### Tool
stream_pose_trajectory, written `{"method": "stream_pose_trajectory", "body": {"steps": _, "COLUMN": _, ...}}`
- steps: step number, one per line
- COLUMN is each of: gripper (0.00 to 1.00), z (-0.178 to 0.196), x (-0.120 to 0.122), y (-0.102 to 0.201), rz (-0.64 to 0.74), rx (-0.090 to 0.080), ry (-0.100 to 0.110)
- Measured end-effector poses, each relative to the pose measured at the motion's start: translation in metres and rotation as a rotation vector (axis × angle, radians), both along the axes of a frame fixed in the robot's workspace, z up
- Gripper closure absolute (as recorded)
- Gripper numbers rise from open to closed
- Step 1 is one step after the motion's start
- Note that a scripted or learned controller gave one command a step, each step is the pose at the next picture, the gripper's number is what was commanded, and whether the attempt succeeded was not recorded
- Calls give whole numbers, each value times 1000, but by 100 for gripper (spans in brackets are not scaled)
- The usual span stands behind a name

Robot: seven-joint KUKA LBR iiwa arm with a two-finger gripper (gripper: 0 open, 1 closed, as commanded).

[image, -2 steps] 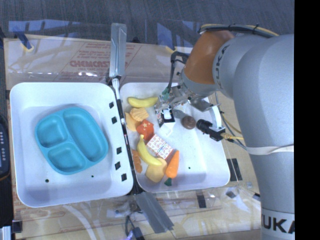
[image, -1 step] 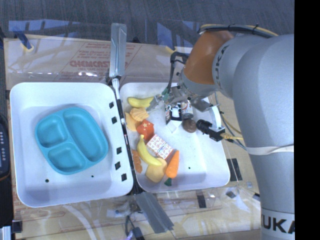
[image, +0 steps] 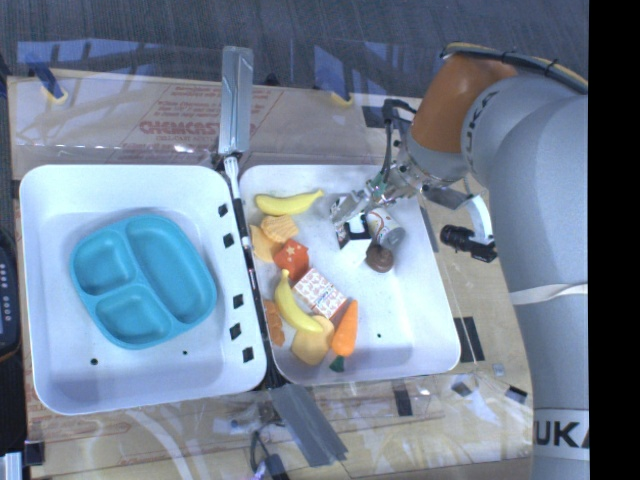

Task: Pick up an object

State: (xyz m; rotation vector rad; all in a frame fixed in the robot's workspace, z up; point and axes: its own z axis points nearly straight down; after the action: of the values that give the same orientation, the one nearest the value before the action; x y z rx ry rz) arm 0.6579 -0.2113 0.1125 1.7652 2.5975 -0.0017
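My gripper (image: 357,220) hangs low over the upper right part of the right bin (image: 425,313). Just below and right of it lie a small grey can (image: 389,236) and a brown round piece (image: 380,259). Toy food lies along the bin's left side: a yellow banana (image: 288,204) at the top, an orange ridged piece (image: 275,233), a red fruit (image: 292,256), a second banana (image: 296,309), a white patterned box (image: 321,293), an orange carrot (image: 345,328) and a yellow fruit (image: 311,346). I see nothing lifted.
The left bin (image: 50,208) holds a blue divided plate (image: 143,280). A grey divider bar (image: 236,98) stands at the back between the bins. The arm's large grey body (image: 530,198) covers the right side of the bench.
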Motion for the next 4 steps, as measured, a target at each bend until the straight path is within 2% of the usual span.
{"method": "stream_pose_trajectory", "body": {"steps": 1, "gripper": 0, "z": -18, "x": -1, "y": 25, "rz": 199, "rx": -2, "ry": -6}}
{"method": "stream_pose_trajectory", "body": {"steps": 2, "gripper": 0, "z": -22, "x": -78, "y": 18, "rz": -209, "rx": 13, "ry": 4}}
{"method": "stream_pose_trajectory", "body": {"steps": 3, "gripper": 100, "z": -15, "x": -78, "y": 13, "rz": -210, "rx": 5, "ry": 5}}
{"method": "stream_pose_trajectory", "body": {"steps": 4, "gripper": 100, "z": -3, "x": -43, "y": 8, "rz": -63, "rx": 2, "ry": 12}}
